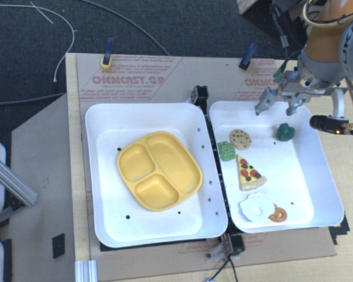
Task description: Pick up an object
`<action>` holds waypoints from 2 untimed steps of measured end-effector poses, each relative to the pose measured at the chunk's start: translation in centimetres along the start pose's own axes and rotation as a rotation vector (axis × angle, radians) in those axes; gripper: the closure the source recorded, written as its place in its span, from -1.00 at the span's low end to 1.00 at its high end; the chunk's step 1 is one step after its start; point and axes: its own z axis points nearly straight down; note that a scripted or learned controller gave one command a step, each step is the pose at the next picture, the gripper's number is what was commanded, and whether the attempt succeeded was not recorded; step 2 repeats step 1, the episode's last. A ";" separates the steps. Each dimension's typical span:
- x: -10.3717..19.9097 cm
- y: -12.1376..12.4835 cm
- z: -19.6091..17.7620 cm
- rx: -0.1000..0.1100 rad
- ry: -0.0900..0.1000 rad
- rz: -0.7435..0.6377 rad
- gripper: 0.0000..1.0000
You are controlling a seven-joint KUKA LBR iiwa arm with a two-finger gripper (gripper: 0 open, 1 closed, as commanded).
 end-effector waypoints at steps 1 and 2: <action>0.0 0.3 -1.0 -0.015 -0.003 -0.003 -1.00; 0.0 0.3 -1.0 -0.015 -0.003 -0.003 -1.00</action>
